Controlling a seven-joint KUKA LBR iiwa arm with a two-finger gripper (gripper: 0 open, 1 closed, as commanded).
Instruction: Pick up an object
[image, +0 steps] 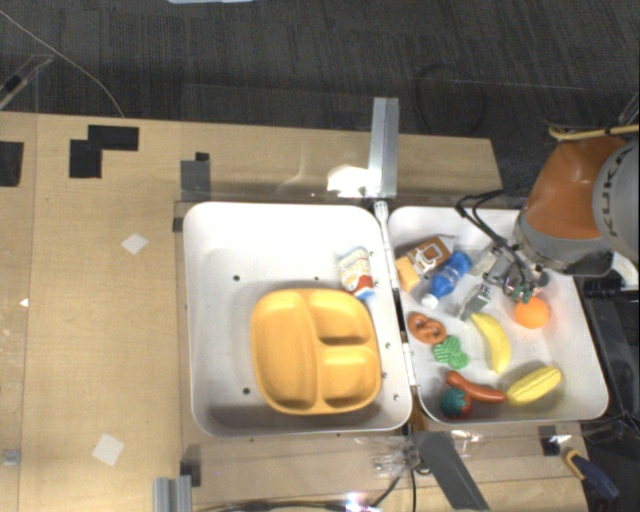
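My gripper (497, 288) hangs over the middle of the right bin (590, 350), below the orange-banded wrist. It is open, with nothing between its fingers. A yellow banana (492, 341) lies just below it, and an orange ball (532, 313) sits to its right. To its left lies a blue bottle (447, 275), with a brown box (427, 254) and an orange block (405, 271) beyond that. A pretzel (425, 327), a green toy (452, 352), a sausage (477, 390) and a yellow corn cob (533, 383) lie nearer the front.
The left bin (220, 300) holds a yellow divided plate (315, 350) and a small white packet (355, 270) by the divider. A metal post (385, 150) stands behind the bins. The arm covers the right bin's back right corner.
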